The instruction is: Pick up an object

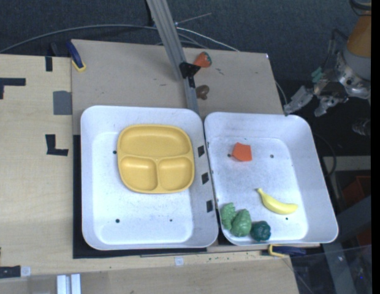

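Observation:
In the right bin, an orange block lies near the back. A yellow banana rests toward the front right. A green lumpy toy and a dark teal one sit side by side at the front edge. My gripper hangs beyond the bin's back right corner, outside its rim, well away from all of them. Its fingers are spread open with nothing between them.
The left bin holds a yellow divided plate. A grey metal bar runs diagonally from the top down to the gap between the bins. A small orange-and-green item lies on the bench behind the bins.

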Robot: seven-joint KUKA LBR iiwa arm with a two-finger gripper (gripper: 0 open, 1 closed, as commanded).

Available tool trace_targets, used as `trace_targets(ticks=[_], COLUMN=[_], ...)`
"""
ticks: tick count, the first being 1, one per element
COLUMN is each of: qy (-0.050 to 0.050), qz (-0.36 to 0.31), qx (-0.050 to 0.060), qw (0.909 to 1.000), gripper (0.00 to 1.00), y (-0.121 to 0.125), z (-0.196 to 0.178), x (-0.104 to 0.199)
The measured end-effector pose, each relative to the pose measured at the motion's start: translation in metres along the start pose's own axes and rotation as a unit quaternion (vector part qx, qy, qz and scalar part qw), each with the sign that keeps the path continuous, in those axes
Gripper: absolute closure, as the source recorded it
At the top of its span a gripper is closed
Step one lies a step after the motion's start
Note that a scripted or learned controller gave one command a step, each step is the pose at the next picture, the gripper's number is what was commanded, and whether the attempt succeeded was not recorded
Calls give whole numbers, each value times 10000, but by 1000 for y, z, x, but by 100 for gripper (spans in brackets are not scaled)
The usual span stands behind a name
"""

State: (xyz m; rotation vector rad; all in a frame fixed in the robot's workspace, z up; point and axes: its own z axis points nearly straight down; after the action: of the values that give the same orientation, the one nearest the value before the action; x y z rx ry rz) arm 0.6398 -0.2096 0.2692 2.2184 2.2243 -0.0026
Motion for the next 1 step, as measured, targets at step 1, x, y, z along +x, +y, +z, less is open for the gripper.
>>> trace_targets(ticks=[1], qy=[-3], qz=[1], qx=[2], qw=[10000], gripper=[0], y=[0], z=[0], x=[0])
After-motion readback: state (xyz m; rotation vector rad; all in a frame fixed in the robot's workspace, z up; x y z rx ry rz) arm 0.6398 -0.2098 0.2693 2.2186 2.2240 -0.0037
